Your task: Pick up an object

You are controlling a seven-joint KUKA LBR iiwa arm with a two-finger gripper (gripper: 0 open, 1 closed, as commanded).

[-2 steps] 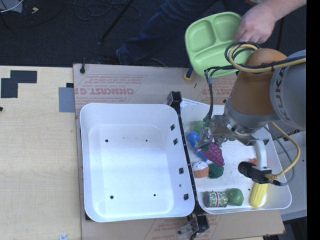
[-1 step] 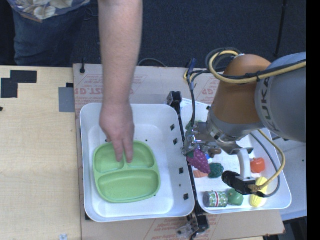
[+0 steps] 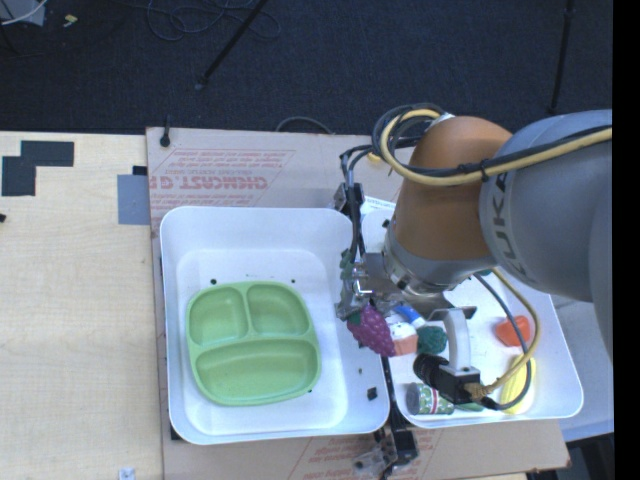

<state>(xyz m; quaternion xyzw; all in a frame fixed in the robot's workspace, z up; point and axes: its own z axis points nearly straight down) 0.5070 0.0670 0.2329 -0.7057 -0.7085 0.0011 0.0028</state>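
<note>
the gripper [image 3: 352, 298] hangs over the divide between the two bins with a purple grape bunch [image 3: 374, 330] dangling just below it, seemingly pinched between its narrow fingers, long axis pointing down toward the right bin [image 3: 560, 388].

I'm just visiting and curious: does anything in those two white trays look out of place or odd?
One thing stands out: a purple bunch of toy grapes sits over the divide between the two bins, right below the arm's hand, not down with the other items in the right bin. The green divided plate lies flat in the left bin.
</note>
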